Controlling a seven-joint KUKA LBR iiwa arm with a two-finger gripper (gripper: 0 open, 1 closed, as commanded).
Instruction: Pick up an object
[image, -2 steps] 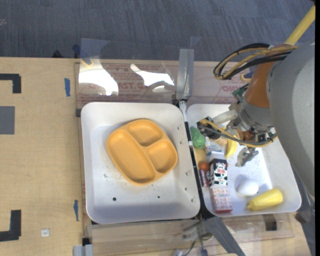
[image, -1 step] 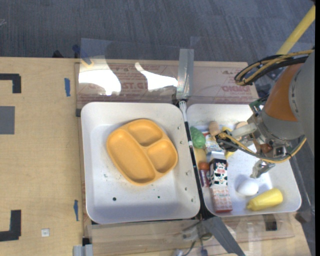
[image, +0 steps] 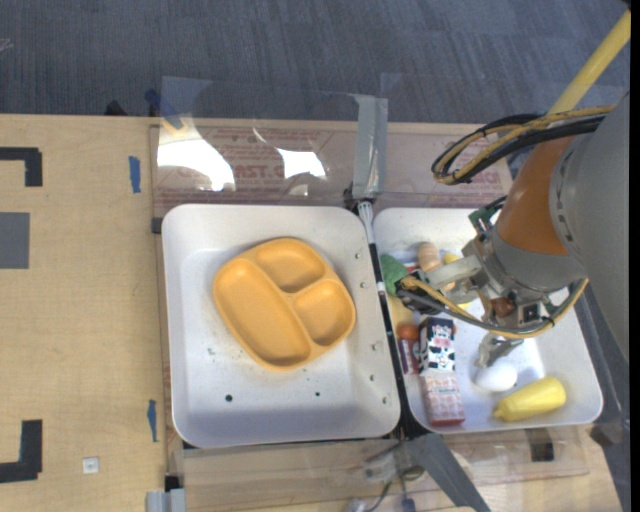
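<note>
My gripper (image: 497, 352) hangs low over the right bin (image: 588, 372), just above a white egg-shaped object (image: 495, 377). A yellow banana-like piece (image: 530, 399) lies to the right of the egg near the bin's front. To the left are a small cow-print carton (image: 437, 345) and a red box (image: 444, 400). A green item (image: 393, 270), a beige item (image: 428, 256) and a small orange piece (image: 406, 331) sit along the bin's left side. The arm's wrist hides the bin's middle. Nothing shows as held.
The left bin (image: 190, 300) holds an orange divided plate (image: 284, 301). A metal divider (image: 368, 160) rises at the back between the bins. Black and yellow cables (image: 490, 140) loop off the arm above the right bin.
</note>
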